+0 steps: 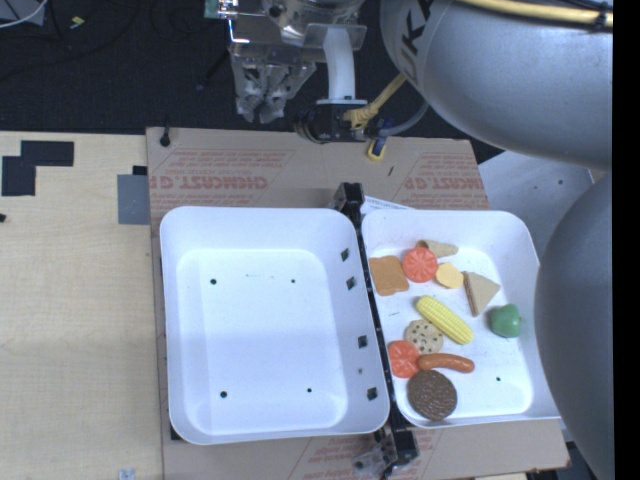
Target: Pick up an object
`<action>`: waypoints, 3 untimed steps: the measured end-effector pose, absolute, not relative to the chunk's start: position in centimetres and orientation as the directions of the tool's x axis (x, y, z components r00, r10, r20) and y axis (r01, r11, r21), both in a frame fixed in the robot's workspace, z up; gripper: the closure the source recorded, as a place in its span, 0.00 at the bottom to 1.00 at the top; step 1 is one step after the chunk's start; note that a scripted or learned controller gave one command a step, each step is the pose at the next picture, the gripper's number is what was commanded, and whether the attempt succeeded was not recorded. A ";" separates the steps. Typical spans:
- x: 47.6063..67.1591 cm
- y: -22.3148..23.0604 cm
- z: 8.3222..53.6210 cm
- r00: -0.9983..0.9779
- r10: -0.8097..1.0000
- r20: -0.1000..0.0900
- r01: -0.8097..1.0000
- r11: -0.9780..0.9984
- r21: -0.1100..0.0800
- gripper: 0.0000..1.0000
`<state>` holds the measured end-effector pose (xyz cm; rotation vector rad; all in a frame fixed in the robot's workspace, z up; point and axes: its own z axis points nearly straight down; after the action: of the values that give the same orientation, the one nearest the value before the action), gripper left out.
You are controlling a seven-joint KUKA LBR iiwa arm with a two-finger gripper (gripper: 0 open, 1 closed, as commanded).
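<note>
Gripper [268,103] is parked high at the back of the bench, above the cardboard and behind the left bin [180,268]. Finger spacing cannot be told from this angle; nothing is seen between them.

All candidates lie in the right bin [520,238], forward and to the right of the gripper, well apart from it:
- corn cob [443,319], mid-bin, lying at a slant
- sausage [446,363], just in front of the cob
- tomato slice [420,264], nearest the gripper, touching the toast [389,275]
- chocolate cookie [432,395], furthest forward, near the bin's front wall
- green piece [505,320] and cheese wedge [479,292], far side

These are judged to be toy food: light, rigid, smooth plastic, not fragile, likely slippery.

The flat pieces (toast, slices, cookies) sit low on the floor and offer little to pinch. The corn cob is judged the best pick: raised, elongated, textured. It should be taken across its short axis at mid-length. Neighbours lie close, so fingers may nudge the chip cookie [424,337].
</note>
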<state>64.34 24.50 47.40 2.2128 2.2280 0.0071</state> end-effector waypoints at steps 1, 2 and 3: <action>62.9 24.3 54.3 -0.003 1.000 0.002 1.000 0.003 0.003 1.00; 64.4 20.1 50.5 0.004 1.000 -0.004 1.000 -0.004 -0.008 1.00; 62.5 24.1 53.9 -0.004 1.000 0.001 1.000 0.004 -0.001 1.00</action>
<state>62.54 24.08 53.93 2.2178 2.2275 -0.0001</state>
